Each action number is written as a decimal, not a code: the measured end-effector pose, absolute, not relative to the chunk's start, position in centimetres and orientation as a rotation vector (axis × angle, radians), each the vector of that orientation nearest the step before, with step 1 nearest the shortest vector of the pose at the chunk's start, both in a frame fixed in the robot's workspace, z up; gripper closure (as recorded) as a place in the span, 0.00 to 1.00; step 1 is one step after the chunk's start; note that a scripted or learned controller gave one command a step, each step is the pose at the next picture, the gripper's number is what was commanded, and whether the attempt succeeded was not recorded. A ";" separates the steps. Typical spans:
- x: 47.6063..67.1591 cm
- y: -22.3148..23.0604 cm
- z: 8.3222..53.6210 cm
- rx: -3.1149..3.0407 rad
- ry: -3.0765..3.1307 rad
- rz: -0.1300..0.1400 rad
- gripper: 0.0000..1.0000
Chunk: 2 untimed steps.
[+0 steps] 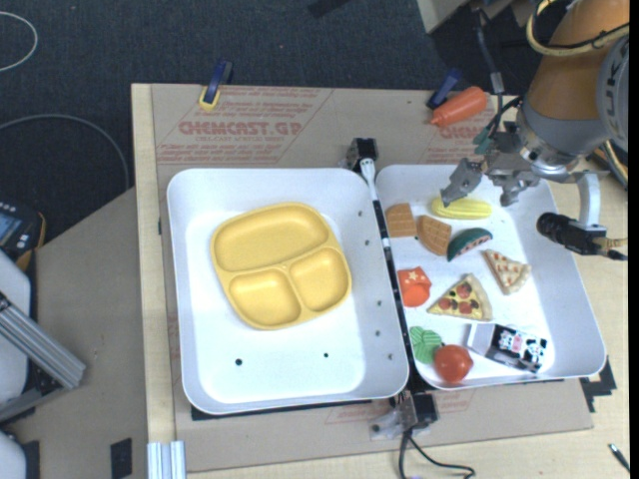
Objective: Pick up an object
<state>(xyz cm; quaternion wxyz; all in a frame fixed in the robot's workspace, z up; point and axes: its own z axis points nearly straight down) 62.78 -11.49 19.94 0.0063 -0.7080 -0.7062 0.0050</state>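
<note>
Hovering over the far end of the right bin (589, 317), the gripper (486, 181) hangs from the grey arm (574, 88), which reaches in from the right of the camera view. Its 2 fingers are spread wide, 1 at about (461, 182) and the other toward (511, 190), and nothing sits between them. Just below and slightly toward the near side lies a yellow toy (462, 208), flat on the bin floor, its long axis running left to right across the view. The left finger tip looks very near its top edge; whether it touches I cannot tell. My judgement is that this yellow toy is the likeliest target, since it lies almost directly under the open fingers, and the coming move turns on a short drop with the fingers straddling its narrow width.

Other toys crowd close by: a brown bread slice (434, 235), a watermelon wedge (469, 240), 2 pizza slices (462, 298) and (506, 269), a red piece (414, 285), a tomato (452, 363) and a small black-and-white box (517, 345). The left bin (190, 267) holds a yellow divided plate (281, 264) with 3 compartments, well apart from the gripper
</note>
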 end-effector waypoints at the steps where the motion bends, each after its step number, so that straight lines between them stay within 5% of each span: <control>1: 63.1 -11.5 20.8 -2.221 -2.221 0.001 0.00; 2: 63.6 -10.8 16.2 -2.217 -2.220 0.004 0.00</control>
